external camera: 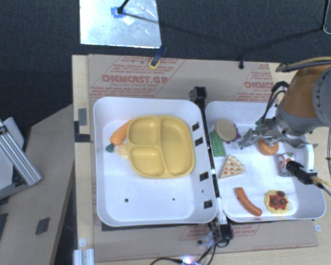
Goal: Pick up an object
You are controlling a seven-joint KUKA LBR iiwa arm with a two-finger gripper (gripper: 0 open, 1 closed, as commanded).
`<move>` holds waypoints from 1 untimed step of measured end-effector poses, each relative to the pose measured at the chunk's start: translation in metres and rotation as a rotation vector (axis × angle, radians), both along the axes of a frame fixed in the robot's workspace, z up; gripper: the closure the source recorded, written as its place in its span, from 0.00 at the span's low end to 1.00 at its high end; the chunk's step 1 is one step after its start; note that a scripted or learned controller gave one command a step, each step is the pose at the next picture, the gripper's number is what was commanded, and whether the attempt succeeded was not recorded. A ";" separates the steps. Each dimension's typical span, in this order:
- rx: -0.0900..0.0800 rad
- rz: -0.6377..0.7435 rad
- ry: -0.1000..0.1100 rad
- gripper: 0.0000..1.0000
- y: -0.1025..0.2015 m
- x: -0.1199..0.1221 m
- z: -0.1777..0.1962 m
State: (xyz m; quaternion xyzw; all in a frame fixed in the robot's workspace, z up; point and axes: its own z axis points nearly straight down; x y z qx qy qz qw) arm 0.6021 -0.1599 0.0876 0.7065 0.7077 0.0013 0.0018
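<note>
Claw (263,138) low in right bin (314,203), right over an orange donut-like piece (268,147); can't tell its state. Pizza slice (231,167), sausage (247,201), burger (227,130) nearby; yellow tray (154,146) in left bin (113,203).

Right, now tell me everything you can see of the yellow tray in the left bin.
The yellow tray is a rounded, glossy, plastic-looking plate split by raised ridges into three compartments, none holding anything. It lies flat, slightly rotated, in the upper middle of the left bin. A toy carrot lies against its upper left edge, with a pale yellow piece poking out just below.
</note>
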 end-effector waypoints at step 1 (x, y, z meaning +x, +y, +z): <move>-0.008 -0.001 -0.012 1.00 -0.003 0.003 0.013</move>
